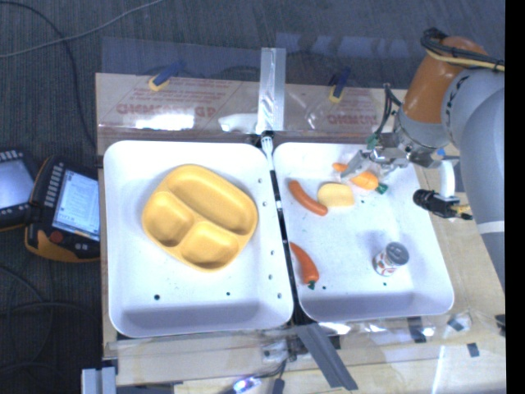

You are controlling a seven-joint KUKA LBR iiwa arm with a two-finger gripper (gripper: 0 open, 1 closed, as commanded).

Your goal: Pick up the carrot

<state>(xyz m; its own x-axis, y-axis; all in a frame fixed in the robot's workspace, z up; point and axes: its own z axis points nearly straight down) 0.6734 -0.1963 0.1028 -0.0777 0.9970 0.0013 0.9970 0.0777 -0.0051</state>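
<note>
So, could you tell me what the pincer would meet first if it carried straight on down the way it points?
Most likely the carrot: the pincer sits right over it in the right bin, with the pale yellow piece just beside. Depth is hard to judge from above.

The carrot (366, 179) is a small orange piece (partly hidden under metal fingers) near the right bin's far wall. It lies just beside a pale yellow item.
</note>
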